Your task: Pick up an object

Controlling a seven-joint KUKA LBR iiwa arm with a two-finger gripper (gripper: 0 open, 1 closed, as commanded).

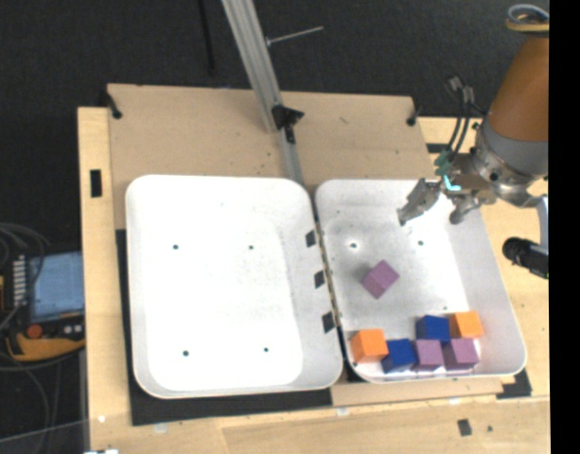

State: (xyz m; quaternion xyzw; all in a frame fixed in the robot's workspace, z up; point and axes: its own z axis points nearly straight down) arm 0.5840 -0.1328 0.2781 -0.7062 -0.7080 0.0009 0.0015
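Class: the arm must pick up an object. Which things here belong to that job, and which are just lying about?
Belonging to the job:
tool, open above the right bin
lone purple block
blocks clustered at the bin's near edge

Just lying about:
left bin
metal pole
cables and blue box

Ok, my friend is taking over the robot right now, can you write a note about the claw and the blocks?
Claw: open, holding nothing, above the top part of the right white bin.
Blocks: a lone purple cube sits mid-bin. Along the bottom edge cluster an orange cube, two blue cubes, two more purple cubes and a second orange cube.
Done: nothing picked.
Left: lower and grab one; the lone purple cube looks easiest.
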